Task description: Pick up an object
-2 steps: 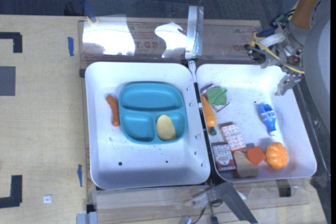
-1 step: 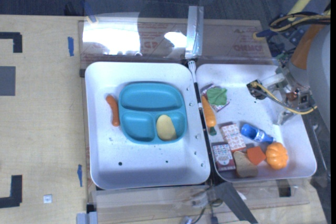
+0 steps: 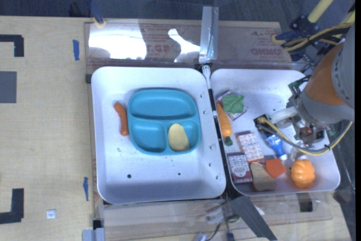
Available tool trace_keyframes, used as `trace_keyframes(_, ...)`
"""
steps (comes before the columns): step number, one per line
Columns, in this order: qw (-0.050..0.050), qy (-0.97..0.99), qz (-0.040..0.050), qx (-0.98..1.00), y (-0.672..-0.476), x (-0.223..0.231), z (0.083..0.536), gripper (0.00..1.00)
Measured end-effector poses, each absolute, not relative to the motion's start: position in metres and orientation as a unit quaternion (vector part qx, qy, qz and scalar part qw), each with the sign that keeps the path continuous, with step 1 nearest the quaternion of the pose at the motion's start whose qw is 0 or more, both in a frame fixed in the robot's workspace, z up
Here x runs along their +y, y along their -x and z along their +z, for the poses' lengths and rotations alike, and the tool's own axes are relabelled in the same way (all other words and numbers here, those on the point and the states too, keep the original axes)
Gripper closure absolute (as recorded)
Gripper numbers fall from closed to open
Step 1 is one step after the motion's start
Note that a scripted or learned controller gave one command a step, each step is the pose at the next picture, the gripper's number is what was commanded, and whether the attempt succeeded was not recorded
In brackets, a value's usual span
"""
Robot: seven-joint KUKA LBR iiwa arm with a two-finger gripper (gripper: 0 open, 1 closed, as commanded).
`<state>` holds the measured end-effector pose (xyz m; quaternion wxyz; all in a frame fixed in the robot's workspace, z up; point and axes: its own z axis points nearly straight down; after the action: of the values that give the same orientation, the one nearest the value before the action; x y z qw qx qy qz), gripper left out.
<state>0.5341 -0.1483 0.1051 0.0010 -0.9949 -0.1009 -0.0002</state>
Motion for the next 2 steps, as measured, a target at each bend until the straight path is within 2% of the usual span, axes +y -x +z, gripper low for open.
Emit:
trace_keyframes(1,0.000,0.995,-0.0017,-0.103,-0.590,-0.113,0.087,0.00)
trace_keyframes(2,0.000,0.995,-0.0022,-0.104,-0.591,-0.113,0.098,1.00)
